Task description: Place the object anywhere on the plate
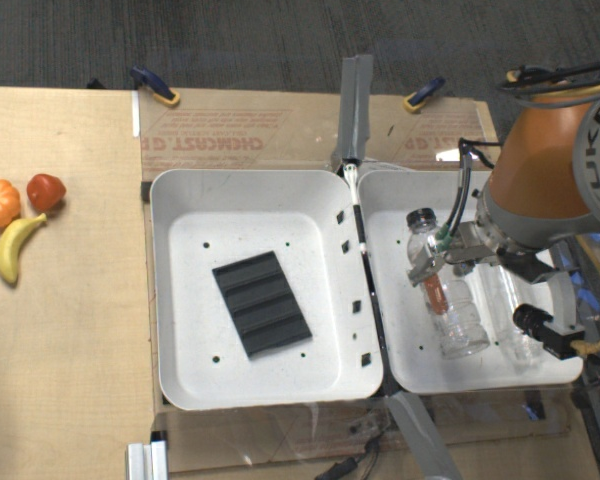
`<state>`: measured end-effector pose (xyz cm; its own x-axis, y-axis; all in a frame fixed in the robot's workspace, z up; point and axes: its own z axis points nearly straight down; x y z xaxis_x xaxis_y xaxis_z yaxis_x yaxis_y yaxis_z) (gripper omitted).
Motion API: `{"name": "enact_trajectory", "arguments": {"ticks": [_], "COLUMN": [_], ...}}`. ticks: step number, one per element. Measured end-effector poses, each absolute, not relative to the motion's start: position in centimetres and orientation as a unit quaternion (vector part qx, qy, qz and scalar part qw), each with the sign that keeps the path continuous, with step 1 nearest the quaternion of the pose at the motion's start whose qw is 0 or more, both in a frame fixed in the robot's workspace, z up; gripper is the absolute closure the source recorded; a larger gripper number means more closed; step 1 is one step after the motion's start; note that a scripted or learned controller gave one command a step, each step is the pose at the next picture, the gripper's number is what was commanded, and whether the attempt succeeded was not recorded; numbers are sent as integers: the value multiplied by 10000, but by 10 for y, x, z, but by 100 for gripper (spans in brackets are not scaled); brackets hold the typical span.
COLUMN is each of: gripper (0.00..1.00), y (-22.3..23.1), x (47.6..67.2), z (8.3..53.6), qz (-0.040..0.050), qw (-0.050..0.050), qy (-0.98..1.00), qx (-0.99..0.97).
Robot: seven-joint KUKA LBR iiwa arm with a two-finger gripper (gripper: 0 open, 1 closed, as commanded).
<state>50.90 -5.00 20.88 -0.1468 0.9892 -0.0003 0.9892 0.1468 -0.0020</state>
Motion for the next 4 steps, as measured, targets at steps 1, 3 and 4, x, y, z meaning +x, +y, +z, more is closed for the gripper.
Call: {"name": "enact_trajectory", "arguments": {"ticks": [1,3,4], "gripper": [100,100,100], "y": [-13,50,74], "x": [480,478,479], "z": [264,253,254], "qz": [9,5,0], "qw": [3,4,0], "qy": [-8745,-9569,-9933], "qx": [-4851,-2905,-1153]}}
